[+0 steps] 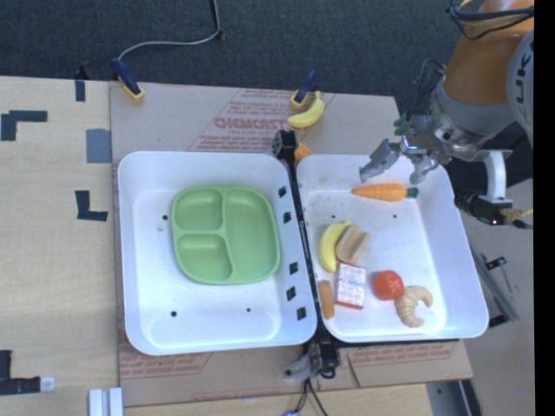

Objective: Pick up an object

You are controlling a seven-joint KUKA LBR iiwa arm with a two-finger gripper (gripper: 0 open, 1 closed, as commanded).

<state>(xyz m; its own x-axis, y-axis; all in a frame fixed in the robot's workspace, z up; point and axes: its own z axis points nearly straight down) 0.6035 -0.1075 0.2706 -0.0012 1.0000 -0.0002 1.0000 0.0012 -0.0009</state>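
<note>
Pincer point(396, 165) hovers over far end of right bin point(451, 224), fingers spread wide, nothing between them. Carrot point(380, 192) lies just below pincer on bin floor, apart from fingertips, we judge it likely target. Nearer us from pincer: banana point(329, 245), bread piece point(351, 244), red-white packet point(350, 285), tomato point(388, 284), croissant point(413, 305). Green tray point(225, 235) sits well left of pincer. We judge task barely begun: descent, closing, lift all remain

Red letters reading "CHEMCAST" run across the flat brown cardboard sheet point(234, 124) under the bins; smaller print there is too blurred to read.
</note>
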